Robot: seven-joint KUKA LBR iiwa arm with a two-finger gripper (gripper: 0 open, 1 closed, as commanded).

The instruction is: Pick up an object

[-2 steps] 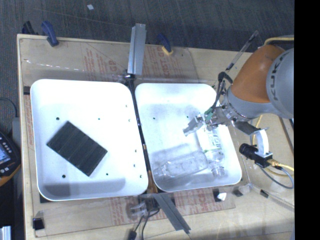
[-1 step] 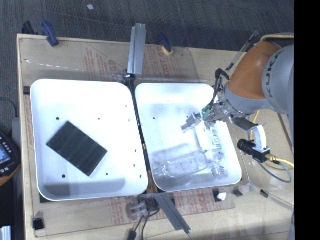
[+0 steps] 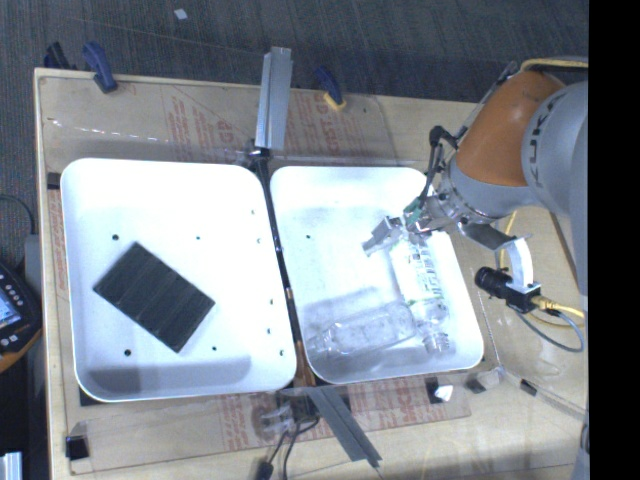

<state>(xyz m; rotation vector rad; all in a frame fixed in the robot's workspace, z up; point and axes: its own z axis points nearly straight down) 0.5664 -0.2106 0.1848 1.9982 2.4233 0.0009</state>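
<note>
Whether the jaws stood wide or narrow we could not tell. We saw the gripper (image 3: 392,232) over the right bin (image 3: 330,183), just above the far end of a clear plastic bottle (image 3: 427,293) lying along its right side. A second clear bottle (image 3: 362,330) lay near the front. A dark flat pad (image 3: 154,296) lay in the left bin (image 3: 85,183).

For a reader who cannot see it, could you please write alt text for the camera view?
The arm's claw hangs over the right bin, above clear plastic bottles lying near its front right corner. A dark ridged rectangular pad lies flat in the left bin.
</note>
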